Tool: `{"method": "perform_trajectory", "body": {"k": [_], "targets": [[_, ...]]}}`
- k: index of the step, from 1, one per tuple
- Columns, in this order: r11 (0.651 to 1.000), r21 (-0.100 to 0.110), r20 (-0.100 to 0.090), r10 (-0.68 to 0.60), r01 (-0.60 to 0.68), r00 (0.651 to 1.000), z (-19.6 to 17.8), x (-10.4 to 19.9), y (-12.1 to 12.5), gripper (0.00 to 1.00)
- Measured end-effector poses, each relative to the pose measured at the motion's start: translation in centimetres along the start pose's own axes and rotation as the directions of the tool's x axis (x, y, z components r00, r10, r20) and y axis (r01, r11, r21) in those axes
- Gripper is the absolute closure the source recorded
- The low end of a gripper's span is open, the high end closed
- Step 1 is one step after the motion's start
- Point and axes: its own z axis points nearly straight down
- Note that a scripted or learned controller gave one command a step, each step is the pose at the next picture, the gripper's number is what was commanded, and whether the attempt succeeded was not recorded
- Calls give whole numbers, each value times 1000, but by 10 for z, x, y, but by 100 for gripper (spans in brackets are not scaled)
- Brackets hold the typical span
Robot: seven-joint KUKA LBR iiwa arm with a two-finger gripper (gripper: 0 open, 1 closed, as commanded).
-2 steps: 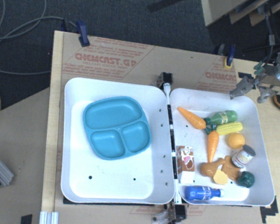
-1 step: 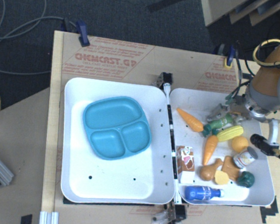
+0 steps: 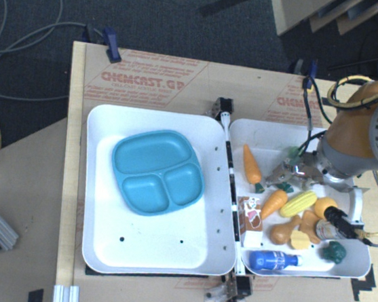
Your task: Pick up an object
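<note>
Because the right bin (image 3: 366,268) is so crowded, your main risk here is a grab that closes on nothing or on two toys at once. Take the corn (image 3: 298,203) as your landmark: a small carrot (image 3: 272,204) lies touching its left end, a brown pear-shaped piece (image 3: 283,230) and a yellow cheese wedge (image 3: 299,241) sit just below it, and an orange piece (image 3: 324,207) rests against its right end. Fingers coming down among these could wedge between neighbours, or shove the corn into the carrot and knock both aside. The rounded toys may also roll or squirt out sideways under a pinch.

Farther off, a long carrot (image 3: 251,164) lies up and left of the corn, and a blue bottle (image 3: 273,260) lies well below it, near the bin's front wall. Both have more room around them.

The arm (image 3: 363,127) hangs over the bin, above and right of the corn, with its wrist turned down. The gripper (image 3: 294,171) sits just above the corn, low among the toys. You cannot tell from this slant whether its fingers are spread or pressed together, and nothing is plainly pinched between them.

The left bin (image 3: 98,170) bears a blue tray (image 3: 158,172), well left of the corn.
</note>
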Motion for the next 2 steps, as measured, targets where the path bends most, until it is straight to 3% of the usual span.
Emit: {"method": "perform_trajectory", "body": {"k": [1,2], "targets": [[1000,-17,8,-3,3,1000,-10,-23,83,0],[1000,-12,7,-3,3,1000,-20,-22,80,100]]}}
